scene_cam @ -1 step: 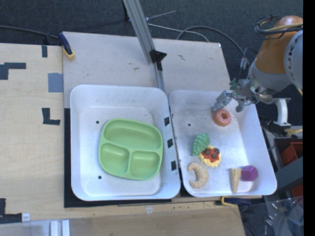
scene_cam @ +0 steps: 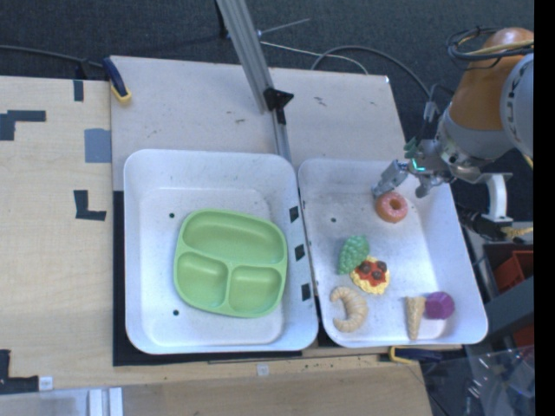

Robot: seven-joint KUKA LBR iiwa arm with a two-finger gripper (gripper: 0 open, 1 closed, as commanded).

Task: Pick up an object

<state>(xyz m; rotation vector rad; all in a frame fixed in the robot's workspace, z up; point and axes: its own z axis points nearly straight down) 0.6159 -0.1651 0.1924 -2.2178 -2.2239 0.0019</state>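
Bench point(scene_cam: 217, 102): pale board top, scuffed, over dark carpet; a lighter wooden panel with grey tape marks adjoins on the far side from the arm. A slanted metal rail point(scene_cam: 247, 46) crosses the upper board.

Left bin point(scene_cam: 143, 232): shallow, white, well away from the gripper; holds a green divided tray point(scene_cam: 231, 262).

Right bin point(scene_cam: 455, 258): shallow, white, directly under the gripper.

Arm point(scene_cam: 486, 94): grey with orange band, entering from the right, wrist angled down over the right bin's upper corner.

Gripper point(scene_cam: 406, 178): low over the bin, fingers spread and released, nothing between them.

Contents, relative to gripper:
- pink doughnut point(scene_cam: 392, 207), just below, beside the fingertips; contact cannot be told.
- green grapes point(scene_cam: 352, 253), further below.
- pizza piece point(scene_cam: 371, 275), just beyond the grapes.
- croissant point(scene_cam: 349, 308), near the bin's lower edge.
- ice-cream cone point(scene_cam: 414, 315) and purple item point(scene_cam: 439, 305), lower corner, well apart from the gripper.
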